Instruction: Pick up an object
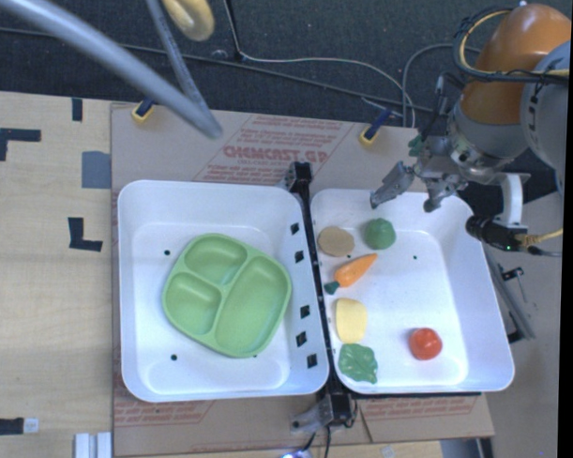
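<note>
So I'm at the approach step: my gripper [412,193] hangs spread wide with nothing in it, over the top edge of the right bin [485,315]. The green ball [380,233] just below looks easiest, so next I drop down and close on it. Count: six items here, including a carrot [354,270], plus one green tray [228,294] in the left bin [139,293].

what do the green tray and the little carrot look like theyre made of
Green tray: probably moulded plastic, matte-smooth, uniform colour with soft rounded compartment ridges. Carrot: likely toy plastic or rubber, evenly orange with a slight sheen; which one can't be told from here.
</note>
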Robot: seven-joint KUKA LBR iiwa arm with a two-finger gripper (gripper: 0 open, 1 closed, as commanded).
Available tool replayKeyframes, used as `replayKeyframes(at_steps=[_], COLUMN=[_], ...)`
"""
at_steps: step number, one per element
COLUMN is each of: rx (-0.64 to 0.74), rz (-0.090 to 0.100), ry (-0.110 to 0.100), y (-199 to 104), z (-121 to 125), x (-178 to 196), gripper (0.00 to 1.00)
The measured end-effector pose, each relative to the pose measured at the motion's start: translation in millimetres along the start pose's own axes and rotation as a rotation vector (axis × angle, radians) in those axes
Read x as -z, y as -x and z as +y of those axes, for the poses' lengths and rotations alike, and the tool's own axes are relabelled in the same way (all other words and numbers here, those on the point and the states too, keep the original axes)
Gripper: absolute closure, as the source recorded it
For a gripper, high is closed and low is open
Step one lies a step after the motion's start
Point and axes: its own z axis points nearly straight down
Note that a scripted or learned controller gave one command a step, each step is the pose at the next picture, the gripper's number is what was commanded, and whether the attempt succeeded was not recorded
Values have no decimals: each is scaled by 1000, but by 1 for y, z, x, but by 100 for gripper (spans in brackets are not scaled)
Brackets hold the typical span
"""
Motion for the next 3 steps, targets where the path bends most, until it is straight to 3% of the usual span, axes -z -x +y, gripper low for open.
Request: replayKeyframes(at_steps=[1,3], rx=[3,2], rz=[-1,-2], ry=[13,8], y=[0,1], z=[2,-8], x=[8,-101], gripper=[0,0])
